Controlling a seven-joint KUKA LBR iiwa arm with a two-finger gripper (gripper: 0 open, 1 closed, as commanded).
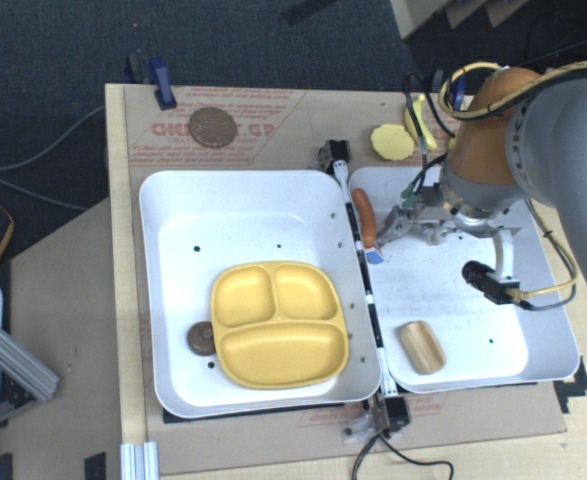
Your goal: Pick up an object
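Grey arm (533, 128) reaching in from right, wrist bent down over right bin (533, 353); gripper (391, 230) by orange sausage-like object (367, 218) at bin's left wall; grip impossible to judge.

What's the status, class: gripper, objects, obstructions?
Gripper low at right bin's left edge, beside orange-handled tool. Tan block untouched, near front. Nothing between them.

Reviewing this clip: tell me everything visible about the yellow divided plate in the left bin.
The yellow divided plate looks like matte plastic, a rounded rectangle with three compartments: two smaller ones at the far side, one long one nearer the camera. It lies flat and right way up on the left bin floor, toward the near right corner. A small brown round object sits against its left edge.
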